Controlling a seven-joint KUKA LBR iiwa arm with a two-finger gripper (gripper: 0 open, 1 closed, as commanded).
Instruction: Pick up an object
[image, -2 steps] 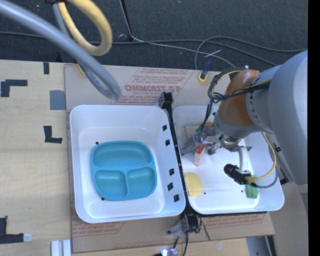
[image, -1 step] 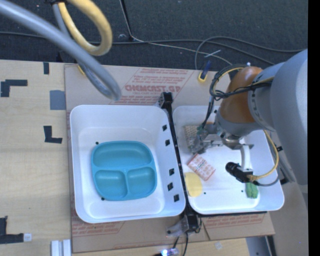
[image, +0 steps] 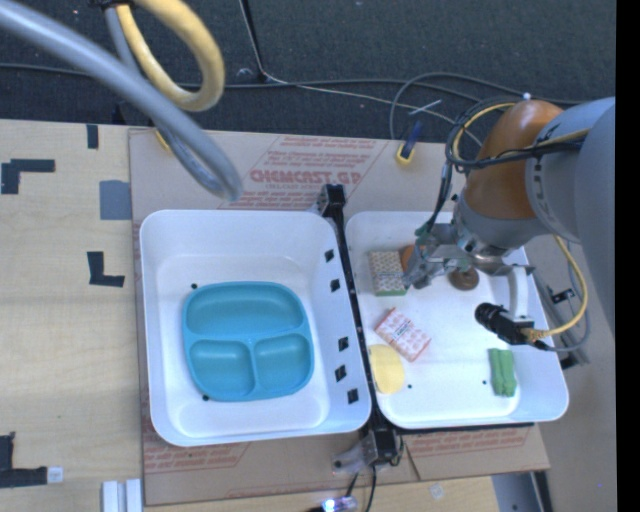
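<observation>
The end effector (image: 432, 262) hangs low over the right bin (image: 545, 400), at its upper part; I cannot tell its state. A tan patterned block (image: 386, 271) lies just to its left, a red-and-white packet (image: 402, 334) and yellow object (image: 387, 369) lie lower, and a green piece (image: 502, 371) lies well apart

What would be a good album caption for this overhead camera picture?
Robot arm's gripper hovers over small items in the right bin, near a woven pad; a blue tray fills the left bin.
</observation>
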